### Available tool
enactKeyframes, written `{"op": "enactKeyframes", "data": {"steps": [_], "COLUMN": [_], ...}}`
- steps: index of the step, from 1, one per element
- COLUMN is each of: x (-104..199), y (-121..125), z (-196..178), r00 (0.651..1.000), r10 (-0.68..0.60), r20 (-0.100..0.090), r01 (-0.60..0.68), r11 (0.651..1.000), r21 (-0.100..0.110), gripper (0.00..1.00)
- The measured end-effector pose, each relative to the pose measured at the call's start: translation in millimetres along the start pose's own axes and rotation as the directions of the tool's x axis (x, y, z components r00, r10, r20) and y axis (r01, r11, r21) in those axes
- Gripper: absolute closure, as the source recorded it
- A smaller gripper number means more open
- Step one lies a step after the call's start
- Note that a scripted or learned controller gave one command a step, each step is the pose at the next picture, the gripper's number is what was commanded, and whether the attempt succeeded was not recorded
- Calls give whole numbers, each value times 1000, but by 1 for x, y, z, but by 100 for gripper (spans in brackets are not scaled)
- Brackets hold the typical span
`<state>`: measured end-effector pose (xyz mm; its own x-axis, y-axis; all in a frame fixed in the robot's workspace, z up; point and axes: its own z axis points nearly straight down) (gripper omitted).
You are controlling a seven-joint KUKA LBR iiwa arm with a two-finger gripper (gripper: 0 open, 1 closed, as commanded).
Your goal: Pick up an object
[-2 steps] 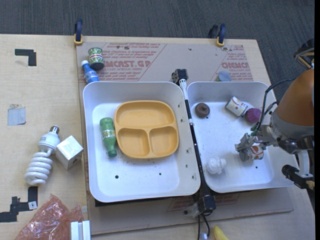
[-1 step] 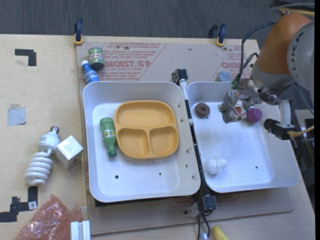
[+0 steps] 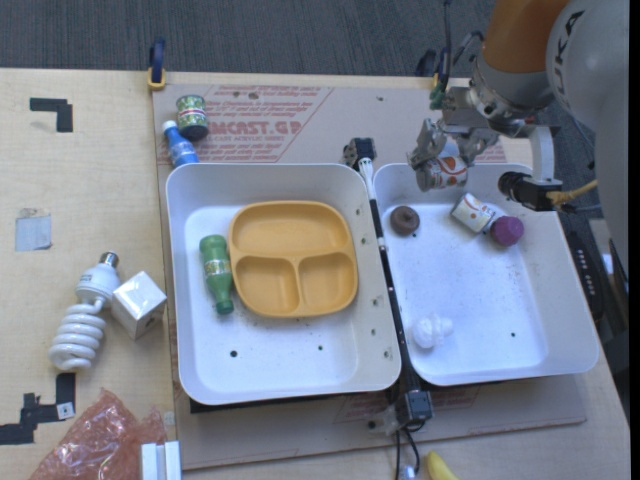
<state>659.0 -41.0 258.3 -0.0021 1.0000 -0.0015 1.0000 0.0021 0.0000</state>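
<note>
Cardboard (image 3: 260,118) under both bins, red print partly "MCAST.G".

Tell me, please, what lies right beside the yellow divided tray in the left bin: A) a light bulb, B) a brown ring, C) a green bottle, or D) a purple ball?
C: the green bottle lies against the left edge of the yellow divided tray in the left bin.
</note>
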Motion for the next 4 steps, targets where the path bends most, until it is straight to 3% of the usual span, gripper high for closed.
{"op": "enactKeyframes", "data": {"steps": [1, 2, 3, 4], "x": [44, 130, 209, 209], "y": [0, 0, 0, 0], "z": [-27, -54, -28, -28], "r00": [1000, 1000, 1000, 1000], "r10": [0, 0, 0, 0], "r20": [0, 0, 0, 0], "r01": [0, 0, 0, 0], "r11": [1000, 1000, 1000, 1000], "r21": [0, 0, 1, 1], "gripper": [100, 100, 100, 0]}}
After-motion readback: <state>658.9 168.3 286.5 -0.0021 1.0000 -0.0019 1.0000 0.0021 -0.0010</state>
